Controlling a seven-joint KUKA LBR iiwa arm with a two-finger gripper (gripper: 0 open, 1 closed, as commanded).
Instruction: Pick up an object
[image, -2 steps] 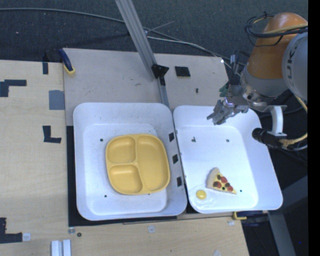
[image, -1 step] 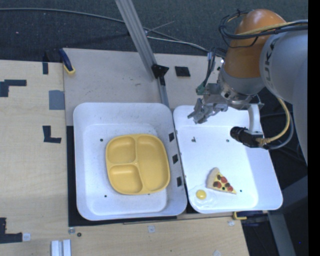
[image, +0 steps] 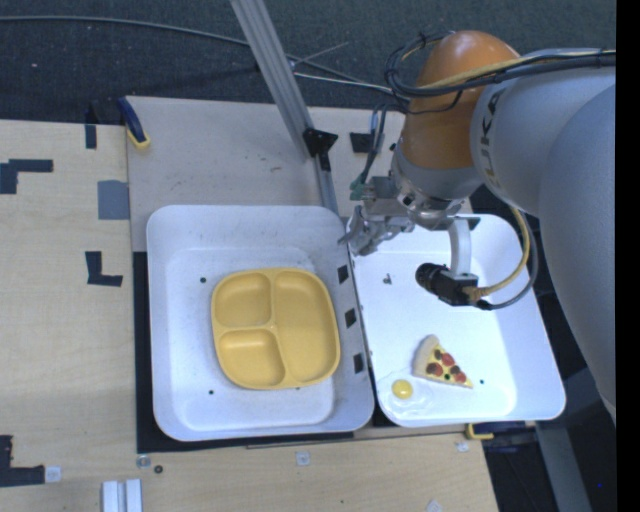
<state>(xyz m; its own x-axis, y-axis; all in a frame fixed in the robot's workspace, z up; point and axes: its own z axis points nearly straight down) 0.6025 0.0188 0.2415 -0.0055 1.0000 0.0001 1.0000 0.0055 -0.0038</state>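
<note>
Pizza slice (image: 442, 363) and small yellow piece (image: 402, 389) in right bin (image: 520, 395); divided yellow plate (image: 275, 327) in left bin (image: 180, 300); gripper (image: 375, 232) near top edge, opening indiscernible.

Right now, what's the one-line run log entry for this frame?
arm: over right bin's top-left corner | gripper: nothing seen held | right bin: pizza slice toy, fried egg toy | left bin: yellow divided plate

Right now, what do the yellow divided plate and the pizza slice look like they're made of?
The yellow divided plate looks like moulded plastic: uniform colour, soft sheen, rounded compartment ridges. The pizza slice seems a toy, likely plastic or rubber, with flat printed-looking toppings; its small size leaves that open.
</note>
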